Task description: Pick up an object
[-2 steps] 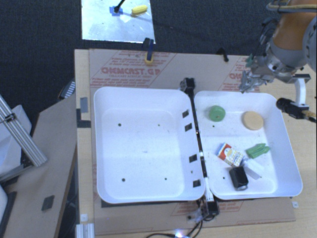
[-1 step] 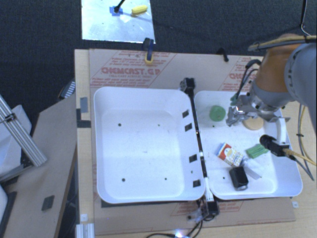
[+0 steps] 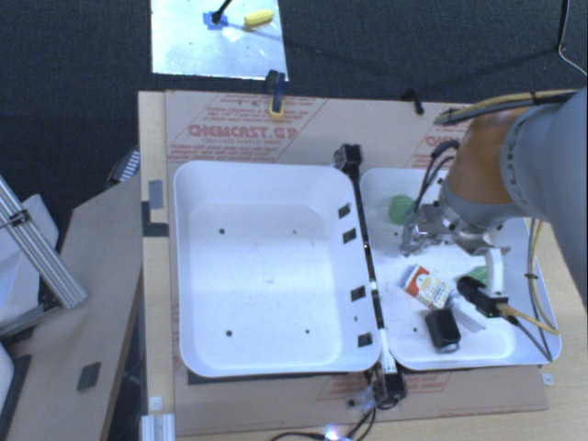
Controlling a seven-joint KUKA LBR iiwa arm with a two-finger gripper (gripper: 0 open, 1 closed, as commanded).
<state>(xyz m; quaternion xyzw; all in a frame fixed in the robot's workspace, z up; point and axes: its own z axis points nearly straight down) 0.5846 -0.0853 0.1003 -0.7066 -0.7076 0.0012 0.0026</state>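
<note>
Targets all sit in the right bin (image 3: 524, 343). My gripper (image 3: 415, 237) hangs over that bin's middle, toward its left wall. Nearest candidates: green object (image 3: 401, 209) just beyond it toward the far edge, red-and-white packet (image 3: 428, 287) just on the near side, long axis slanting toward the near right corner. Black object (image 3: 443, 330) lies nearer the near edge. Nothing seen held. How wide I stand, I cannot tell.
</note>
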